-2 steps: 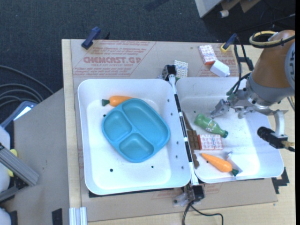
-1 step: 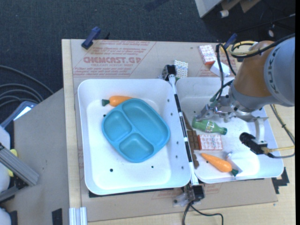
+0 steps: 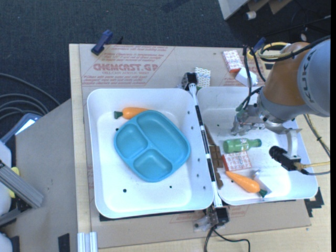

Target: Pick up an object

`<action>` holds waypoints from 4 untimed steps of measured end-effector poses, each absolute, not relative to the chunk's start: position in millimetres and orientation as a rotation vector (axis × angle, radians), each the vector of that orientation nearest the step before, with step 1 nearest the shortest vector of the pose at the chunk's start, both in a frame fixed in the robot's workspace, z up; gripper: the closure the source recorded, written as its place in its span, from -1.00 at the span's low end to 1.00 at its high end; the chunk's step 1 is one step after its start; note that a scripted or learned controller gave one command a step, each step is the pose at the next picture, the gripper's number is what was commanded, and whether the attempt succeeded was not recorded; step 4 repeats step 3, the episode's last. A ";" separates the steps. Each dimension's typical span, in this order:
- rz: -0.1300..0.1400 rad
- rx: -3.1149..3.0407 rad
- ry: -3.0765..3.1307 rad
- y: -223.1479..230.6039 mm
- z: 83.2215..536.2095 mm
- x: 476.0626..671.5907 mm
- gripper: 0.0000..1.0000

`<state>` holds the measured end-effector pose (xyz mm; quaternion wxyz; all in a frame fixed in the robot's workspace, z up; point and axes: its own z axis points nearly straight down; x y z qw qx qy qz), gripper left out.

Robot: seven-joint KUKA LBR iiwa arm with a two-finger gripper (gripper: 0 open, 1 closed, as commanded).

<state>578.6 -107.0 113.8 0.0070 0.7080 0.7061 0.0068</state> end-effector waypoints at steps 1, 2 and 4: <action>0.021 2.214 2.210 -106.9 113.7 578.5 -1.00; -0.002 2.225 2.222 -100.2 84.3 558.1 -1.00; -0.001 2.225 2.221 -100.1 94.2 558.4 1.00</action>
